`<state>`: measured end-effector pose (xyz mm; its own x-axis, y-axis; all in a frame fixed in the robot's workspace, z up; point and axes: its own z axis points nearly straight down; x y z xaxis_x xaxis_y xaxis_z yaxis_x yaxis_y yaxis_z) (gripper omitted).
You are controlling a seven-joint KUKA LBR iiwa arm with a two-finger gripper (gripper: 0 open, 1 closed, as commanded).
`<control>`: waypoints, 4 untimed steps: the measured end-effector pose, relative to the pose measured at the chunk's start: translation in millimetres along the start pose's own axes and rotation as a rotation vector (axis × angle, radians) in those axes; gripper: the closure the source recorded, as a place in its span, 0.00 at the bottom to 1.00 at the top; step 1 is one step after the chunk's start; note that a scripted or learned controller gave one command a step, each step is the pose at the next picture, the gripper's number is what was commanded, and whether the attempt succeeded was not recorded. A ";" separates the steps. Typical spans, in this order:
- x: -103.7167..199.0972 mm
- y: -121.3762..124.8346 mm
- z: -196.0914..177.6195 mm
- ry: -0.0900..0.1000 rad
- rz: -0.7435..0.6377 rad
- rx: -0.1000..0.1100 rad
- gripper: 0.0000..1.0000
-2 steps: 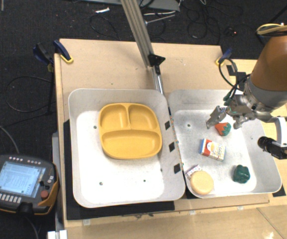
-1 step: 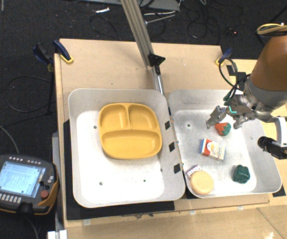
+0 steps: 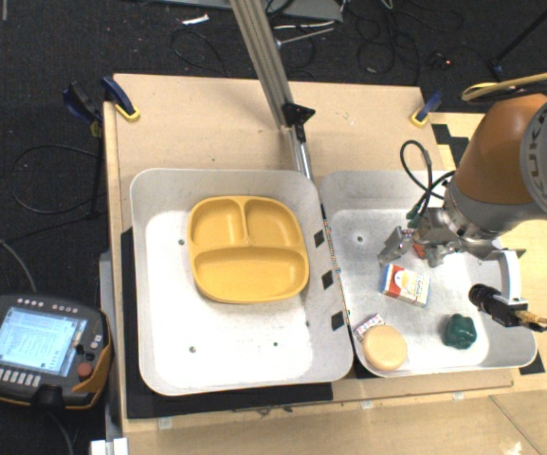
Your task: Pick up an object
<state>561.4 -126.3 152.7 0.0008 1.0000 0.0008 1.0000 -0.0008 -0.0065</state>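
My gripper point(image 3: 413, 250) hangs over the right bin point(image 3: 358, 218), open, with nothing between its fingers. Just below it, a small white box with red and blue print point(image 3: 405, 284) lies flat on the bin floor. A round tan bun-like piece point(image 3: 385, 349) rests near the bin's front edge. To its right, by the front right corner, sits a dark green lump point(image 3: 460, 331). A yellow divided plate point(image 3: 248, 248) lies in the left bin point(image 3: 159, 292).
A small wrapped item point(image 3: 367, 323) lies beside the tan piece. A metal pole point(image 3: 265, 55) slants over the bench from the back. A teach pendant point(image 3: 36, 344) sits off the bench at the left.
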 end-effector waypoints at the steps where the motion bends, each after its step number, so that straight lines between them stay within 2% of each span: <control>1: -1.2 3.8 48.1 -0.007 -0.001 -0.019 0.00; 2: 0.3 1.1 40.0 -0.001 0.000 -0.008 1.00; 4: 3.6 5.3 -76.7 -0.002 -0.004 -0.013 1.00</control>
<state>567.3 -122.8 229.3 -0.0033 1.0000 -0.0016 1.0000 0.0034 0.0063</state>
